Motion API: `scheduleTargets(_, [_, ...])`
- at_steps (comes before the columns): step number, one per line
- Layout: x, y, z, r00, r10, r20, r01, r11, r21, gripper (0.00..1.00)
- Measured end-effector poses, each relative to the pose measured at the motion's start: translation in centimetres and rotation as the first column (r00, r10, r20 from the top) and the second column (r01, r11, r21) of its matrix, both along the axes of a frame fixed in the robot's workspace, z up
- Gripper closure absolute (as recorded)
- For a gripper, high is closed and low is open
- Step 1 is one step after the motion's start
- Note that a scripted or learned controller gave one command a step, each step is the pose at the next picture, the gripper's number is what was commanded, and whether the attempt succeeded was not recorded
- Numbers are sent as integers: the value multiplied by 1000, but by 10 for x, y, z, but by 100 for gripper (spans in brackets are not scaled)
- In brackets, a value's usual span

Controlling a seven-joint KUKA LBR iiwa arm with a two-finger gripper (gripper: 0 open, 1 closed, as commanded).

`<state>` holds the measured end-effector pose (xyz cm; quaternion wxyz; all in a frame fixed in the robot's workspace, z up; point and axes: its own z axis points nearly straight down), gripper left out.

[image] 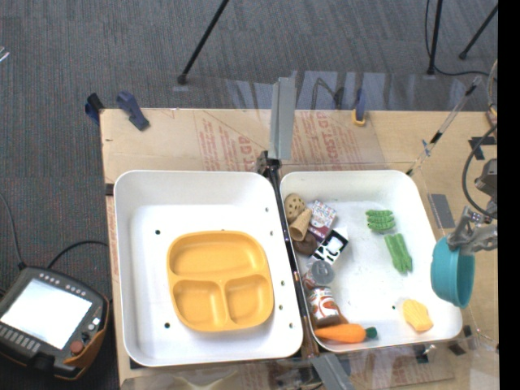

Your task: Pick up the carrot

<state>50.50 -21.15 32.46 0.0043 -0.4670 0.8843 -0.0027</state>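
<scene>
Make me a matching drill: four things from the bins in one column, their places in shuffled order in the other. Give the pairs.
1 carrot
2 yellow tray
3 teal bowl
4 cookie

A left bin
B right bin's right rim
C right bin's near edge
D right bin's far left corner area

Pairs: 1-C, 2-A, 3-B, 4-D

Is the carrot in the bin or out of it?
In: the carrot lies flat against the right bin's near wall, beside a can.
</scene>
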Motion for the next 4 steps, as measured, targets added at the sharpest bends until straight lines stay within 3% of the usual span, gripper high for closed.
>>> scheduleTargets(1, [-27,5,-111,936,351,-9,-351,936,11,100])
scheduleTargets(2, [12,15,-137,811,585,25,-585,811,-5,100])
scheduleTargets(3, [7,9,28,744,668,-2,-668,744,-5,100])
scheduleTargets(4, [-22,13,10,490,872,-5,-871,490,9,100])
